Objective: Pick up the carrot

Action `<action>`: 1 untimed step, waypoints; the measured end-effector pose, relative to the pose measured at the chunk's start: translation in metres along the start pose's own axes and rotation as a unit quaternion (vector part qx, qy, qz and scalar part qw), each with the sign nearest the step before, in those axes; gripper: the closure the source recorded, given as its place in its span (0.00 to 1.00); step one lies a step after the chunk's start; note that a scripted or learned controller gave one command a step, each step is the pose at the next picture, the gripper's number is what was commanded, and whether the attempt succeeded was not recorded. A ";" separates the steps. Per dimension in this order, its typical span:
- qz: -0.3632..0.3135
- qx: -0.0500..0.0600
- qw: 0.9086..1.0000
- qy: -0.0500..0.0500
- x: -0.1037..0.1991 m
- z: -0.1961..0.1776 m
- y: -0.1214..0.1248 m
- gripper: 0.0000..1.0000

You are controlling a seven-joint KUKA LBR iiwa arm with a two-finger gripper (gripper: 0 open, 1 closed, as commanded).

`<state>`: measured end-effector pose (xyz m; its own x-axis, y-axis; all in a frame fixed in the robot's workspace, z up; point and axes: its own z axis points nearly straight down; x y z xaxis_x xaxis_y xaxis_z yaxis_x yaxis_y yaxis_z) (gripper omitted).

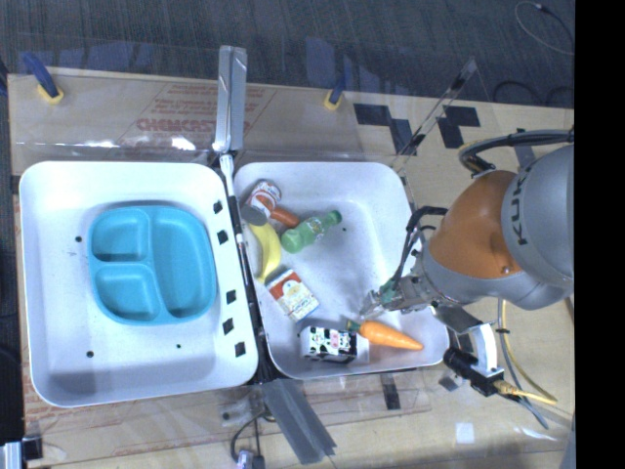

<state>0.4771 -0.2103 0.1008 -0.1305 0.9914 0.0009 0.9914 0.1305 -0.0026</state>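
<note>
The smooth orange tapered carrot (pixel 392 336) lies at the near right corner of the right shallow white bin (pixel 322 176) — just below the arm's gripper (pixel 386 299), whose opening cannot be made out.

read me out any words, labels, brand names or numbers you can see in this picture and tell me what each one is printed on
"KU": the start of large letters on the grey arm, cut off at the picture's edge.
Red print on the clear sheet behind the bins: too blurred to read.
Label on the small red and white box: too small to read.
Print on the black and white carton beside the carrot: unreadable.
Label on the can: unreadable.
</note>
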 end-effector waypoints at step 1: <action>-0.028 -0.001 1.000 0.000 0.060 -0.095 0.013 1.00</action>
<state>0.4826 -0.1494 0.1962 -0.1856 0.9826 0.0009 0.9826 0.1856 -0.0010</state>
